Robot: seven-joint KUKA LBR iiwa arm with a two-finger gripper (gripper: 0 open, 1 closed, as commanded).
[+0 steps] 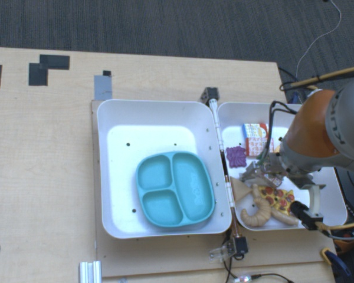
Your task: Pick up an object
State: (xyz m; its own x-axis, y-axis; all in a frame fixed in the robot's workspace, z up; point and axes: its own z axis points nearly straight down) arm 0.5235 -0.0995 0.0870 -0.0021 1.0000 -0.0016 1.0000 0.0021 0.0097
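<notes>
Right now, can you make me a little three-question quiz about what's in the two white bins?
1. True or false: the blue divided plate lies in the left bin.
2. How many compartments does the plate have: A two, B three, C five?
3. Fill in: the purple toy lies in the ___ bin, near the croissant and the gripper.

Key: 1 true; 2 B; 3 right.

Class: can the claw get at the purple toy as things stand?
Probably yes. The purple toy lies uncovered in the right bin, with the claw just beside it and nothing lying between them.
</notes>
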